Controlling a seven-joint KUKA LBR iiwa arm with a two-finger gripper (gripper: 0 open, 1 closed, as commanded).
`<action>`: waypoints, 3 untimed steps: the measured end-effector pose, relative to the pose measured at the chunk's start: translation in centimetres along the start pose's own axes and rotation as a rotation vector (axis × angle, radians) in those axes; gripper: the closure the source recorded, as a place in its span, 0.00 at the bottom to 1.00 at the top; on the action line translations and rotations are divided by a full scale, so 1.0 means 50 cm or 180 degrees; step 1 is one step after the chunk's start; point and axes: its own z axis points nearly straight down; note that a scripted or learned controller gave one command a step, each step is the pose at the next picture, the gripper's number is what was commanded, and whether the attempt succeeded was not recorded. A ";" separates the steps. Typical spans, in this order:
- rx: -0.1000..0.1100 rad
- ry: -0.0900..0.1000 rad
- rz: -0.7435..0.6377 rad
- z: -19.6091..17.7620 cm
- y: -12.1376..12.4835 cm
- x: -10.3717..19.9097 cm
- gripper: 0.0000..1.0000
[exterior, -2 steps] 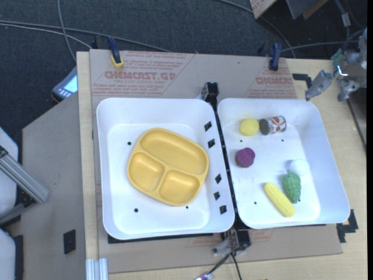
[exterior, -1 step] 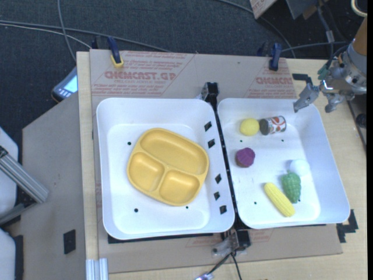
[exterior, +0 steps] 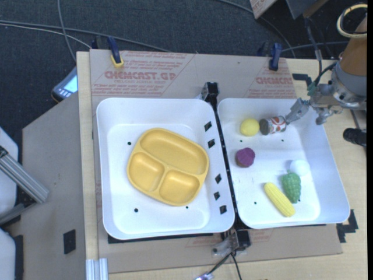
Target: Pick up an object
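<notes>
**Above the right bin, the pick is not yet made**

Across the left bin (exterior: pixel 111 156) lies a yellow divided tray (exterior: pixel 168 165). Rightward, the right bin (exterior: pixel 326 156) holds a purple ball (exterior: pixel 245 157), yellow ball (exterior: pixel 250 127), small can (exterior: pixel 271 125), corn cob (exterior: pixel 279 199) and green piece (exterior: pixel 292 186). The gripper (exterior: pixel 308 113) hovers just right of the can; whether it is spread or clenched, I cannot tell. Next, probably, comes a descent onto the can.

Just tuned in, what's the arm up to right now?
The arm reaches in from the right, its tool at the back of the right bin, by a small red-and-white object and a yellow ball. Nothing is lifted yet. The left bin holds a yellow divided tray.
</notes>
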 end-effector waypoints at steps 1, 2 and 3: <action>0.0002 0.0001 -0.0003 0.127 0.002 0.002 0.00; -0.0026 -0.0007 -0.0006 0.095 0.006 0.001 1.00; -0.0042 -0.0013 -0.0005 -0.031 0.001 0.012 1.00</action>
